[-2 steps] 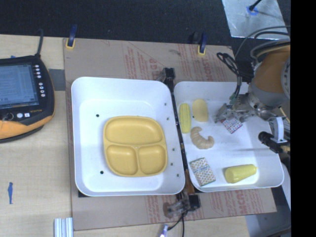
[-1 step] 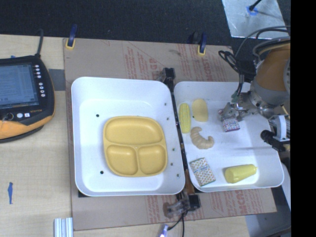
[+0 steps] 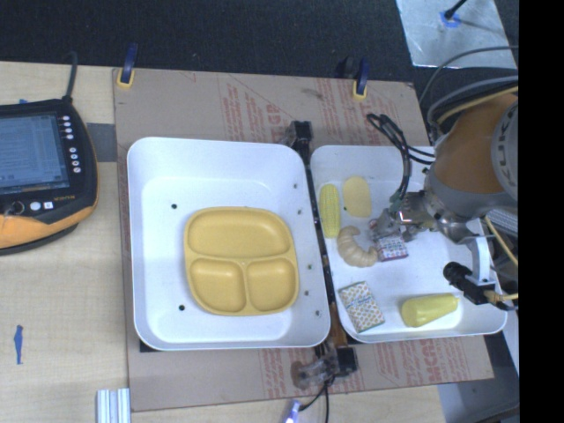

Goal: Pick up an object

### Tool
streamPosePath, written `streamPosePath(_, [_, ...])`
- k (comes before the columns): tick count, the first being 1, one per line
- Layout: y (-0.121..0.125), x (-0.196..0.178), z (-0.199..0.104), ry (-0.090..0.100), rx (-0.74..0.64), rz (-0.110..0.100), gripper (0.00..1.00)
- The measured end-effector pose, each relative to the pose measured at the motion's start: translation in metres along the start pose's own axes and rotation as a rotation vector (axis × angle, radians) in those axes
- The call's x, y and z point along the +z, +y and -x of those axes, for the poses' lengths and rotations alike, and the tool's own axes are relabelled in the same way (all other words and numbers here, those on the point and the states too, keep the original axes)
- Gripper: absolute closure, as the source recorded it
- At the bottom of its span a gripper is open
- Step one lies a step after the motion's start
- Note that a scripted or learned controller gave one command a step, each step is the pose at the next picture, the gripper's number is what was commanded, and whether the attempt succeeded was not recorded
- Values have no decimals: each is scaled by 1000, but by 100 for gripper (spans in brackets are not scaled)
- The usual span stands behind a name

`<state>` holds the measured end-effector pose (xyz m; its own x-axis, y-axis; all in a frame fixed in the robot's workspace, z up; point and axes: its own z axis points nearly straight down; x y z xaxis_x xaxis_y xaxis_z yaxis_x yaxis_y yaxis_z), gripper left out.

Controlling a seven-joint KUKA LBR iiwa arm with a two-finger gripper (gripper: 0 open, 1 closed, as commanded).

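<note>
The end effector [image 3: 394, 226] is down among the toys in the right-hand white bin [image 3: 405, 331], right of centre frame, just beside the tan croissant-shaped toy [image 3: 356, 247]. I cannot tell its state. Looks like the grasp attempt; next, lift straight up.

Looked like a robotics lab: a teach pendant [image 3: 40, 174] sat left of the clamped cardboard sheet [image 3: 264, 104] under two white bins [image 3: 150, 236].

Claw [image 3: 390, 227] tips too blurred
</note>
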<state>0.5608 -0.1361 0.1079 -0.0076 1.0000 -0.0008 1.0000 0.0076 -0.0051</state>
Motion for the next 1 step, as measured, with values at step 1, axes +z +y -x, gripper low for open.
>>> streamPosePath(1, [27,-85,-64,2,3,3,100])
